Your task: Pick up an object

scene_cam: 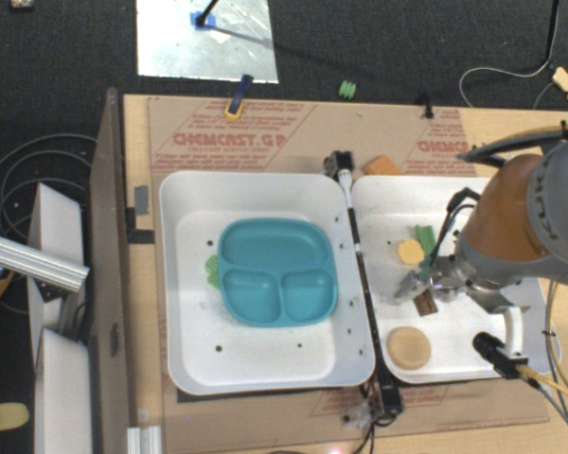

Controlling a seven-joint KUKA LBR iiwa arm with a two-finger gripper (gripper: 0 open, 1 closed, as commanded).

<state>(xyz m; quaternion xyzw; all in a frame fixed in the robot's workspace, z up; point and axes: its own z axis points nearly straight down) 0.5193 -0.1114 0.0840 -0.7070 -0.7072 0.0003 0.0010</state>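
The grey two-finger gripper (418, 287) is being held low in the right shallow white bin (379, 253), near its middle. Whether it is wide, narrow or gripping anything cannot be told: too blurred. A small brown block (424, 302) is being seen right at the gripper tip, possibly touching. A small round yellow disc (411, 252) and a green strip (426, 237) are lying just above the gripper, a larger round tan disc (409, 347) below it near the bin's front edge. A teal three-compartment plastic tray (276, 270) is sitting in the left white bin (185, 253), with a green piece (212, 270) being half hidden at its left edge.
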